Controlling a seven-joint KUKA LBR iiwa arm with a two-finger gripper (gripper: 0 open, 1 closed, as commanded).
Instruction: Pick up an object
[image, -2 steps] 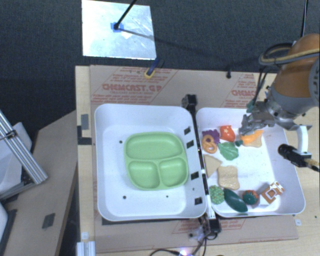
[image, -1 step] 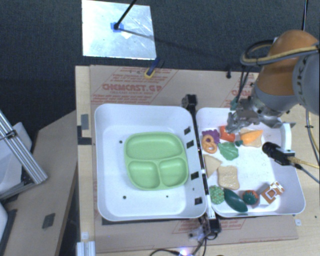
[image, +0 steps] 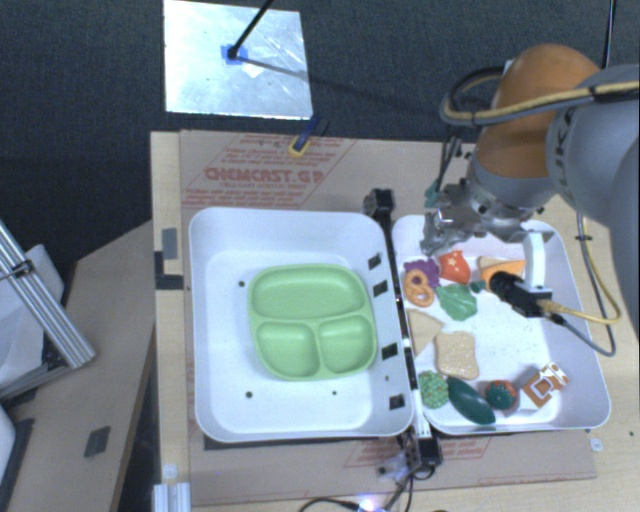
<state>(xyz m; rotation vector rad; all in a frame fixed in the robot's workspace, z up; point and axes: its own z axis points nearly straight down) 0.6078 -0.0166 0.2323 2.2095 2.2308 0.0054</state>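
Observation:
The right bin (image: 585, 400) holds toy food: a purple piece (image: 424, 269), a red-orange piece (image: 455, 267), an orange pretzel ring (image: 418, 288), a green leaf (image: 458, 301), an orange carrot-like piece (image: 500, 267), two bread slices (image: 424, 328) (image: 457, 354), broccoli (image: 433, 388), a dark green vegetable (image: 470, 401), a red-green fruit (image: 502, 393) and an orange-white block (image: 545, 384). My gripper (image: 437, 238) hangs over the bin's far left part, just above the purple and red-orange pieces. Nothing shows between its fingers.
The left bin (image: 215, 400) contains a light green divided plate (image: 305, 320). A black camera or tool with cable (image: 518, 294) juts from the wrist over the right bin. Cardboard (image: 265, 172) and a foil sheet (image: 238, 62) lie behind the bins.

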